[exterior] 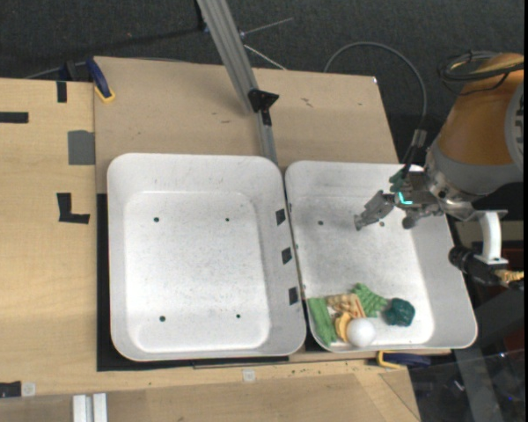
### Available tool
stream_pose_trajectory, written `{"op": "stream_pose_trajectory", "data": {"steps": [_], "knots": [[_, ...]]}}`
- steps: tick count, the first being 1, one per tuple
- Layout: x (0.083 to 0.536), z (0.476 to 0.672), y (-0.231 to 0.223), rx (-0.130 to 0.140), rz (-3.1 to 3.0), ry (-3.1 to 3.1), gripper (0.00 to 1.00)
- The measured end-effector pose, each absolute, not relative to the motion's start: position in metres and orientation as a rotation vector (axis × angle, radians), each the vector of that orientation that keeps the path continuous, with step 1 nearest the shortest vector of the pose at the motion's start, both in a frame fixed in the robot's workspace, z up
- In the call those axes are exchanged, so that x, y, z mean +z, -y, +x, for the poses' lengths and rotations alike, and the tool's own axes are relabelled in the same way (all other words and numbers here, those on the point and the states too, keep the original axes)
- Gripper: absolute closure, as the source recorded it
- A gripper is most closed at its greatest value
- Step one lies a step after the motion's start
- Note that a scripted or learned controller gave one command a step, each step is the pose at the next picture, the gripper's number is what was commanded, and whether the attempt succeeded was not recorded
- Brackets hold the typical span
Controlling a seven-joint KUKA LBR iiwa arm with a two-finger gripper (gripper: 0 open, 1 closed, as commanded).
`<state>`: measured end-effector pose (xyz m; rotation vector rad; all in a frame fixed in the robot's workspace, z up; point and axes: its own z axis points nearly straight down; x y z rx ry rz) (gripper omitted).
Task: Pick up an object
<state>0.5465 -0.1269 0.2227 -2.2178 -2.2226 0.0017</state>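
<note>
A white ball [362, 331] lies at the right bin's [334, 187] six o'clock, touching green and tan items; no writing legible. The gripper [389, 215], at two o'clock, spreads wide, holding nothing.

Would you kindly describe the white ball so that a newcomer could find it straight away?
Look at the right-hand bin, then down to the small pile in its near corner. The white ball sits at the pile's front edge, beside a dark green object; it is the one plain white, smooth, round piece there.

Orange band, grey wrist housing behind pincer [389, 213]; dark metal fingers; small teal light near base.
</note>
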Motion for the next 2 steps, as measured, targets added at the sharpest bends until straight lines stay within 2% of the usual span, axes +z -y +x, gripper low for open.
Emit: {"op": "stream_pose_trajectory", "data": {"steps": [2], "knots": [[0.115,0.546,0.127,0.008,-2.215,2.219,0.00]]}}
